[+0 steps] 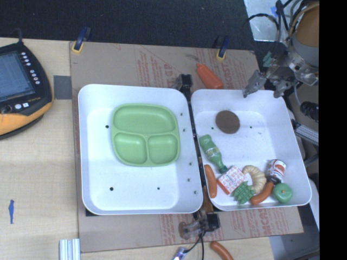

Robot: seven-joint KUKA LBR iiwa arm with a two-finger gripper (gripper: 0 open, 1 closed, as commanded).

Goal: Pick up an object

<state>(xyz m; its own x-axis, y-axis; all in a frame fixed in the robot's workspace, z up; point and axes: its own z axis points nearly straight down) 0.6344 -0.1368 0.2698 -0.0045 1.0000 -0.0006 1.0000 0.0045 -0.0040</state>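
Camera view: the gripper [265, 86] hangs over the far rim of the right bin [290, 126], toward its right corner. Its two fingers stand spread apart with nothing between them.

No object is named, so any piece in the right bin could serve. Nearest the gripper is a brown disc [227, 121], lying flat and alone in the far half of the bin. It looks stiff and light, but it sits low on the floor, so the fingers would have to straddle its edge and close across its width. A grip from the top face alone would likely slip off.

The rest crowd the near side. A green bottle [212, 153] lies on its side near the left wall. It is probably smooth plastic that could roll, and is best pinched across the body rather than the neck. A carrot [210, 180] lies just beside it, thin and close to the wall, which leaves little finger room. Toward the near right corner a can [276, 170], a green ball [282, 192], a sausage [261, 193] and a red-and-white packet [231, 179] touch or overlap, so a try there risks catching two.

The left bin [92, 145] holds a green tray [145, 134], wide and hard to span.
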